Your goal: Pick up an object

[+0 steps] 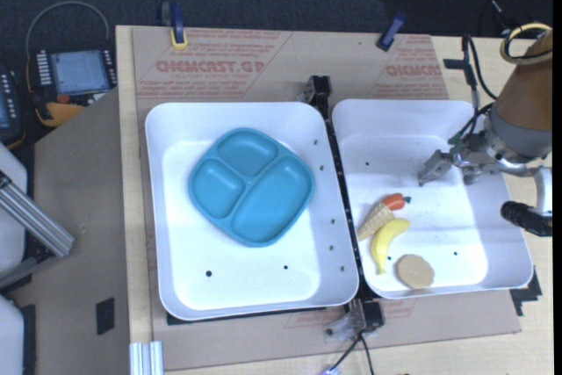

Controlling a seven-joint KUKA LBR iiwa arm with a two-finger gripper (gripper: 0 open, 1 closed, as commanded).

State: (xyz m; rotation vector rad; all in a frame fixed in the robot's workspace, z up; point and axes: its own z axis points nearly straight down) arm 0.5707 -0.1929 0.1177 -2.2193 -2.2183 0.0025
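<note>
In the right bin (439, 118) lie three small items near its front left corner: a yellow banana (387, 242), a tan cone-shaped piece with an orange-red tip (383, 212), and a round tan cookie-like piece (414, 270). My gripper (446, 175) hangs over the middle of the right bin, up and to the right of these items. Its grey fingers are spread open with nothing between them. The orange-banded arm (527, 92) comes in over the bin's right rim.
The left bin (162, 215) holds a blue divided plate (252, 186) tilted across its middle. A black part (527, 217) sticks in over the right bin's right edge. Clamps and cables lie along the bench's far edge.
</note>
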